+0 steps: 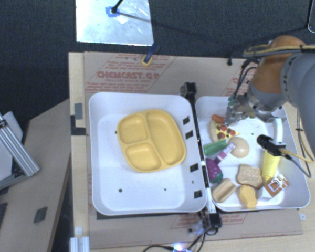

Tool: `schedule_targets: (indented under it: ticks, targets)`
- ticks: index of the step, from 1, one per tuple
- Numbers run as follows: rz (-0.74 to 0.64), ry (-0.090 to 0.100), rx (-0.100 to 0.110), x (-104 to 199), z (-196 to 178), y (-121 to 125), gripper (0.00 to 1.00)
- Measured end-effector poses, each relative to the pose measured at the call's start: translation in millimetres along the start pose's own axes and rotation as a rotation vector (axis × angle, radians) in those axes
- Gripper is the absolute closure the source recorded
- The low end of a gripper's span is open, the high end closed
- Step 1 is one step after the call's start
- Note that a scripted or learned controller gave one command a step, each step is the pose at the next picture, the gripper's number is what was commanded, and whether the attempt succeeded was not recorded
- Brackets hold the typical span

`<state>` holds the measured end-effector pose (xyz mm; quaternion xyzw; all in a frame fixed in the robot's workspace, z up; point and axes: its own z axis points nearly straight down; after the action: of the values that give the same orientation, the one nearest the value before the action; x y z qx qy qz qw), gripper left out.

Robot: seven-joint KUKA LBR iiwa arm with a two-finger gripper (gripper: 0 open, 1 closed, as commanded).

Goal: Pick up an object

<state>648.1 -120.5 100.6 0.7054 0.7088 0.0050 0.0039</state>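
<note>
**Right bin**, near edge:
- one bread roll at 7 o'clock
- one yellow cheese block at 6
- one orange-and-white carton at 5

**Next row:**
- one toast slice
- one purple grape bunch at 8
- one yellow tube at 4

**Centre**, close together in a line:
- one green pod
- one pink-white packet
- one beige egg-shaped piece

**Beyond:**
- one pizza slice at 10
- one orange piece at 11

Eleven pickable pieces in all.

**Left bin**: one yellow three-section plate.

**Arm**: grey, entering from 3 o'clock, with the wrist bent down over the right bin's 11 o'clock quarter. The gripper sits low, just beside the orange piece and the pizza slice. Whether it is clenched or released cannot be told.
</note>
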Motion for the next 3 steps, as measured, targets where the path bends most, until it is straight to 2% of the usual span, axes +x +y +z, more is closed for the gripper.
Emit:
schedule_targets:
  ticks: [1, 3]
  targets:
    - [0.001, -0.002, 0.007, -2.0, -43.9, 3.1, 1.00]
    - [-0.001, -0.002, 0.006, 4.7, -126.7, 4.1, 1.00]
